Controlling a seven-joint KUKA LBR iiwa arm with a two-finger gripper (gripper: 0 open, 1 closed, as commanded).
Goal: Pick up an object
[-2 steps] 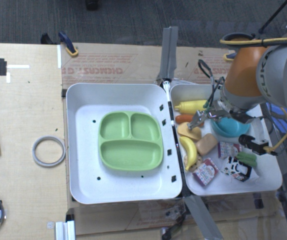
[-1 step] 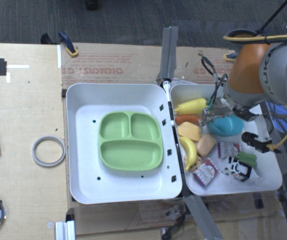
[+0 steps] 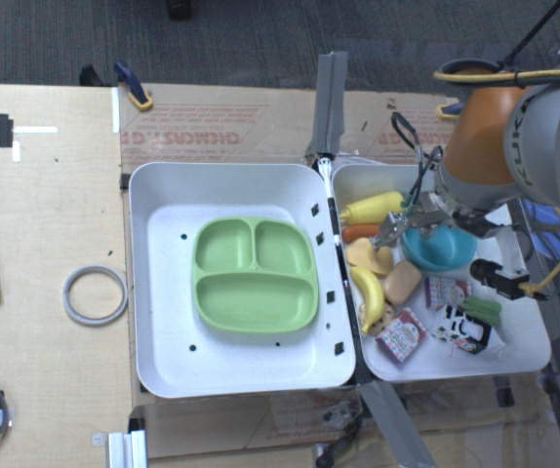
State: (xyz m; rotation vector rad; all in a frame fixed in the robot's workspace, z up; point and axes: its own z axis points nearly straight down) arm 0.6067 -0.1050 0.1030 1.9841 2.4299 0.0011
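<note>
The right bin (image 3: 524, 349) holds a heap of small objects. A blue bowl (image 3: 441, 250) sits near its middle, right under the arm's wrist. My gripper (image 3: 393, 230) reaches down at the bowl's left rim, above a pale yellow piece (image 3: 361, 253). Behind it lie a yellow corn-like piece (image 3: 373, 206) and an orange carrot-like piece (image 3: 358, 231). A banana (image 3: 368, 298) and a tan block (image 3: 402, 283) lie in front of the gripper. Nothing is visibly lifted off the bin floor.
The left bin (image 3: 158, 261) holds a green divided plate (image 3: 256, 276). Printed packets (image 3: 402, 337) and a black and white item (image 3: 465, 330) lie at the right bin's front. A grey ring (image 3: 96, 294) rests on the bench at the left.
</note>
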